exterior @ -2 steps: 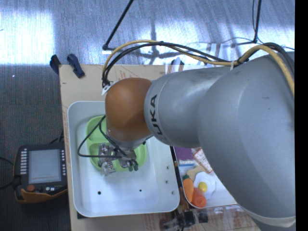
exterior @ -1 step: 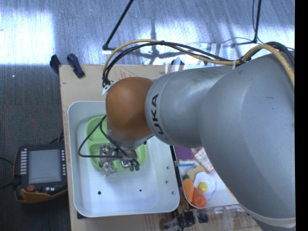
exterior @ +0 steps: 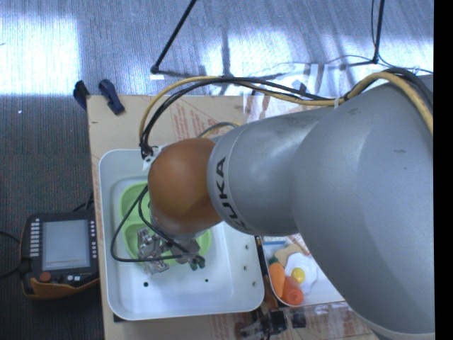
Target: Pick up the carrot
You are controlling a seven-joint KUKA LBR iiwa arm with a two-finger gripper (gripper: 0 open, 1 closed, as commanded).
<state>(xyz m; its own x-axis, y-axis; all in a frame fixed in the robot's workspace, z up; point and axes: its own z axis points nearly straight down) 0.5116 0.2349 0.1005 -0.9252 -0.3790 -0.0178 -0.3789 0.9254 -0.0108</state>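
Nearest you, the carrot (exterior: 277, 280) lies in the right bin (exterior: 272, 304) beside a fried egg (exterior: 300, 267), the arm (exterior: 333, 190) covering most of that bin. The end effector (exterior: 161, 253) hangs over the left bin (exterior: 184, 299) by a green bowl (exterior: 131, 200). Left of the bench (exterior: 198, 115) sits a pendant (exterior: 62, 250).

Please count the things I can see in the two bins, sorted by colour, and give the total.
Green: 1, a green thing in the left bin, partly under the arm
Orange: 2, a carrot and a smaller orange piece in the right bin
White and yellow: 1, a fried egg
Beige: 1, a piece above the egg
Total: 5 visible; the arm hides much of the right bin.
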